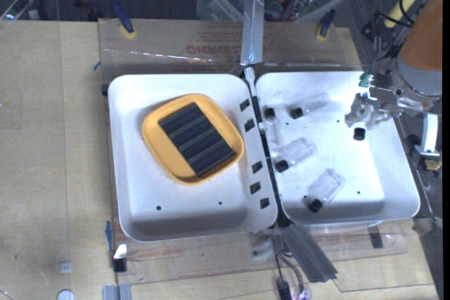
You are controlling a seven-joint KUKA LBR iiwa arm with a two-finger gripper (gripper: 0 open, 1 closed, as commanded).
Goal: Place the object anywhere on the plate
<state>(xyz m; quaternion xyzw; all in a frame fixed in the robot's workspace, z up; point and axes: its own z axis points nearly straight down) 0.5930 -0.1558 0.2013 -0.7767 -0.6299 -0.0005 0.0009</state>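
There's red lettering on the clear sheet (211, 49) behind the bins, too faint to read. The yellow plate (156, 128) sits mid-left bin (126, 214). Clear bottles (322, 188) with black caps lie in the right bin (401, 204), probably four. The gripper (360, 124) hovers by its right edge; can't tell its state.
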